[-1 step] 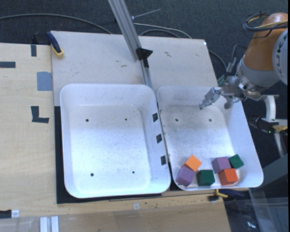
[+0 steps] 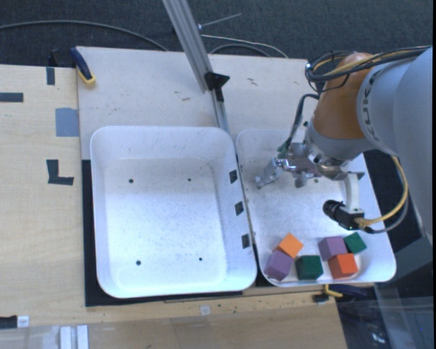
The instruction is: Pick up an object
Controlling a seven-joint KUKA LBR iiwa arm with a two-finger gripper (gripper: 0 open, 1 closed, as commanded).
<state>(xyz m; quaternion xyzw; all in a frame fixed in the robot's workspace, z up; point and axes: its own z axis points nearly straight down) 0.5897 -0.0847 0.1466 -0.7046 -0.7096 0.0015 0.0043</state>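
Several small blocks lie along the near edge of the right bin (image 2: 291,213): an orange block (image 2: 291,245), a purple block (image 2: 278,265), a dark green block (image 2: 309,267), a second purple block (image 2: 333,247), a green block (image 2: 355,243) and a red-orange block (image 2: 343,265). My gripper (image 2: 283,177) hangs over the far half of that bin, well behind the blocks. Its fingers stand apart, open, with nothing between them. The orange band and grey arm rise to the right of it.
The left bin (image 2: 167,217) sits beside the right one, their rims touching. A slanted metal pole (image 2: 192,42) comes down to the bins' shared far corner. A blue and yellow clamp (image 2: 83,67) lies at the bench's far left. A black cable (image 2: 345,215) hangs off the wrist.
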